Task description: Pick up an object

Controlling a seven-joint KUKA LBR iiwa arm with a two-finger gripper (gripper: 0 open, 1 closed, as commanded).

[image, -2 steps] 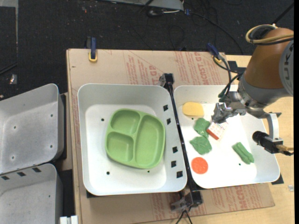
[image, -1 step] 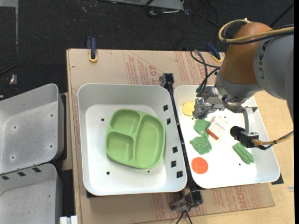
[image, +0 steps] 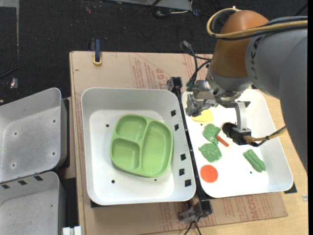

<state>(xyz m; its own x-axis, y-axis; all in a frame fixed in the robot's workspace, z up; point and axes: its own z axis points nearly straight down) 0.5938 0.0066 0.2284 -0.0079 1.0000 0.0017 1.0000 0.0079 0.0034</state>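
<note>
Over right bin (image: 279,177), tool (image: 198,106) above yellow piece (image: 204,115), grip state unclear, green pieces (image: 211,142) nearby

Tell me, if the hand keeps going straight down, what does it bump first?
Probably the yellow piece in the right bin. The hand hangs right above it, pointing down. How high it hangs is hard to judge from this slanted view.
</note>
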